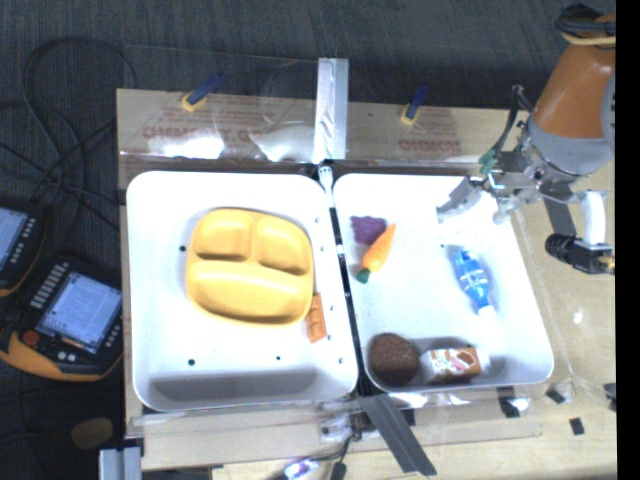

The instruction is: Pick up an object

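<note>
In the left bin (150, 368) a yellow divided tray (248, 264) lies upside down, an orange scrap (316, 320) at its right edge. The right bin (535, 353) holds a toy carrot (377, 252) against something purple (367, 228), a brown ball (394, 357), a small jar (453, 363) and a blue packet (472, 279). The gripper (478, 196) hovers over its top right corner, holding nothing.
</note>
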`<state>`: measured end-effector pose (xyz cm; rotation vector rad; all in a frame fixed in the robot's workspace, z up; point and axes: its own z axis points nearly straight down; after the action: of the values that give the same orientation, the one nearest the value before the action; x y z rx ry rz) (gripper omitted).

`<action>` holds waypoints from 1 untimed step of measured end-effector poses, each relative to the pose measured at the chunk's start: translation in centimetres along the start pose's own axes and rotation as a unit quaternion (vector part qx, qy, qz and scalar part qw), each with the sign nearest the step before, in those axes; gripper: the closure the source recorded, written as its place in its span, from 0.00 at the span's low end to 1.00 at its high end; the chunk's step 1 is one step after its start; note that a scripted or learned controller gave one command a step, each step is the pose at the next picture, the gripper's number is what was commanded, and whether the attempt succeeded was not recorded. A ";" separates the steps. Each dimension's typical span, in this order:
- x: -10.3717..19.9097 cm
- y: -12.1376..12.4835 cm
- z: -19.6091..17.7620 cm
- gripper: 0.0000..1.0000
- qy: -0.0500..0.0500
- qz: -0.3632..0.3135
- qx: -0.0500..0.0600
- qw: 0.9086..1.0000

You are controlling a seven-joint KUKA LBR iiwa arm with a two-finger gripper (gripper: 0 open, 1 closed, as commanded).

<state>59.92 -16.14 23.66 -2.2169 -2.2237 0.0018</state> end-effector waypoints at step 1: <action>-5.0 -0.2 13.7 0.00 0.002 -0.023 -0.003 1.000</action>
<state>59.69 -21.16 9.97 -2.1660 -2.2752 -0.0101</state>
